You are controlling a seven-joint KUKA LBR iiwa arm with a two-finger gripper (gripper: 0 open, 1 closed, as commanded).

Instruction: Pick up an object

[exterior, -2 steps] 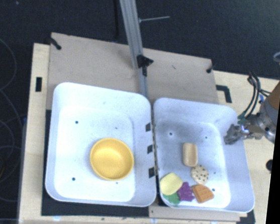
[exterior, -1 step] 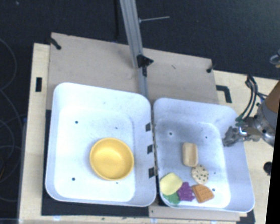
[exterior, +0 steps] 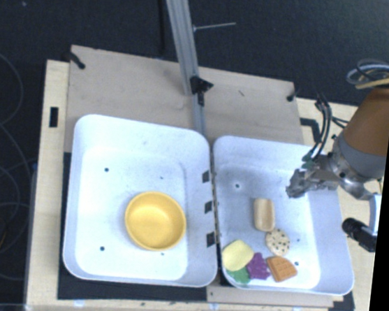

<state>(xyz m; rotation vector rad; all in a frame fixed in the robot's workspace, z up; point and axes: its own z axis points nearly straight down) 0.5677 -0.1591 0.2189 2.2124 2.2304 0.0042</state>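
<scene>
Two shallow white bins sat side by side on the counter (exterior: 153, 90). Left bin (exterior: 105, 140) held a yellow bowl (exterior: 155, 220), upright, near its front-mid. Right bin (exterior: 249, 165) held a tan bread piece (exterior: 263, 214), long axis running front-to-back w/ a slight tilt; just below it a speckled cookie (exterior: 278, 241); at the front edge a yellow block (exterior: 237, 254), purple grapes (exterior: 259, 266) & an orange wedge (exterior: 282, 268) clustered close together. Hand (exterior: 297, 188) hung over the right bin's far-right part, apart from the bread piece; couldn't tell its state.
</scene>
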